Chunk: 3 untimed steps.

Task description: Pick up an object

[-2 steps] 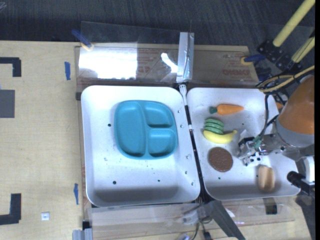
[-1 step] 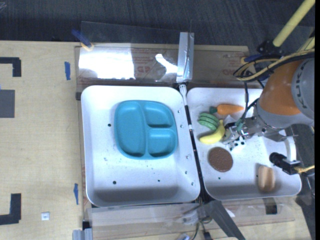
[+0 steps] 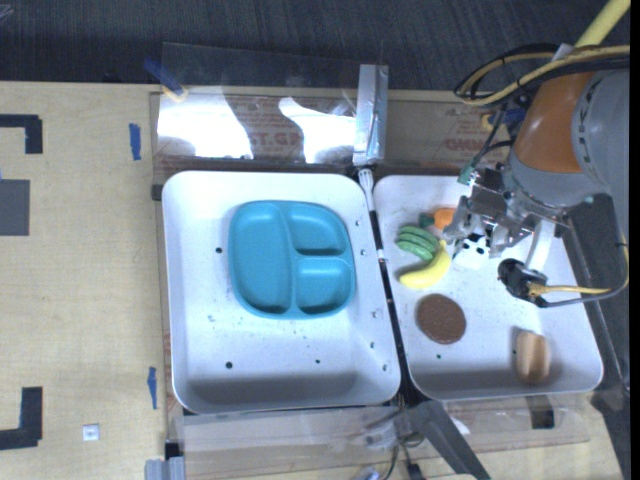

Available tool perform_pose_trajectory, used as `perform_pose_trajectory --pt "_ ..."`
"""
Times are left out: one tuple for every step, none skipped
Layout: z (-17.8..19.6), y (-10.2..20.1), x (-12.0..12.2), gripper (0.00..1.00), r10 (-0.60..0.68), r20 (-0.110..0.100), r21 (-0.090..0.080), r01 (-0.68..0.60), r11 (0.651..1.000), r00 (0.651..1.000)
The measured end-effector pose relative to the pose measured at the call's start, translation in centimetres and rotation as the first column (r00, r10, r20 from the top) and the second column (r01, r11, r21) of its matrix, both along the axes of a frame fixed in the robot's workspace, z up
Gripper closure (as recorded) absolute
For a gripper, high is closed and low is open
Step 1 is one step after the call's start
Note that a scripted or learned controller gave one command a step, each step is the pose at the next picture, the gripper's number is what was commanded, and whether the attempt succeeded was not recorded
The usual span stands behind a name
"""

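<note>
Banana [image 3: 425,268] and green toy [image 3: 416,238] lying in right bin [image 3: 590,368], just left of gripper [image 3: 470,236]; nothing seen lifted. Finger state impossible to tell. Grasp and lift apparently still ahead.

A yellow banana [image 3: 425,269] is lying in the right bin [image 3: 580,368], touching a green ridged piece [image 3: 417,239]; a brown disc [image 3: 440,320] and tan bread roll [image 3: 531,354] are resting nearer the front wall.

arm [image 3: 590,138]: grey | orange band | black and yellow cables
</note>
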<state>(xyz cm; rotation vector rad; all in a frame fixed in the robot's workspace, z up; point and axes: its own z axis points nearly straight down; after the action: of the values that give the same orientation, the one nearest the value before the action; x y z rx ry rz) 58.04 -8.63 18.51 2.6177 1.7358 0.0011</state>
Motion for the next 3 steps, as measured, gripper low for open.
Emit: perform_pose_trajectory --pt "0.0 0.1 -3.8 1.00 0.253 -0.003 0.003 -0.253 0.967 0.967" --pt "0.0 0.1 -3.8 0.00 0.253 -0.003 0.002 -0.253 0.967 0.967" --pt "-0.1 4.7 -7.7 0.00 0.402 -0.003 0.003 -0.402 0.916 0.916"
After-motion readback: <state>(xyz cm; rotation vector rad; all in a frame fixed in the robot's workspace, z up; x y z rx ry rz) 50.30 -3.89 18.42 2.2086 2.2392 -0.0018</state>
